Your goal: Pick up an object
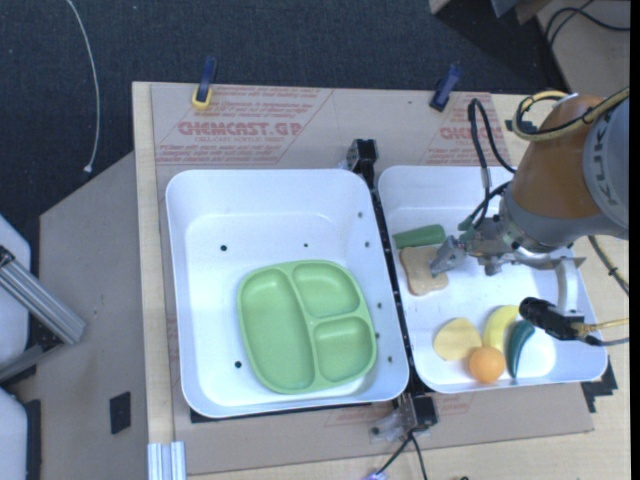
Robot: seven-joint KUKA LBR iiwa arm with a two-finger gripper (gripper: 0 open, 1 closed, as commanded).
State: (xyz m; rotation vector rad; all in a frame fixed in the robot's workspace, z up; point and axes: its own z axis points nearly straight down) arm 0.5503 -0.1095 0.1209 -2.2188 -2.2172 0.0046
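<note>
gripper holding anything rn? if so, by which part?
Cannot tell. The gripper sits over the tan bread-like piece in the right bin; no hold is visible.

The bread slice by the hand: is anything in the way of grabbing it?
Nothing visible blocks it. The hand sits right over the bread slice in the right bin. A green piece lies just behind the bread, near it, and the other toy food is nearer the front, apart from it.

Grey arm [600,168] with an orange band, black cables looping over it, dull metal wrist.
</note>
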